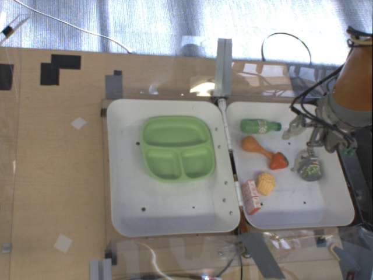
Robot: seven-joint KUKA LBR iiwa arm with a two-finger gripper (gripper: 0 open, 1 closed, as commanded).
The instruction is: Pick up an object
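Nearest the tabletop's front edge, a red carton [251, 196] and corn cob [266, 184] crowd the right bin [332, 212], so the gripper [308, 155], its spread unclear, could nudge neighbours.

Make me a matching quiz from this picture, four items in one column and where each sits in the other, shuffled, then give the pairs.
Things:
1. green three-compartment plastic plate
2. green toy bottle
3. yellow toy corn cob
4. small red and white carton

Places:
A. right bin, far edge
B. right bin, near left corner, against the divider
C. middle of the left bin
D. right bin, just right of the carton

Pairs: 1-C, 2-A, 3-D, 4-B
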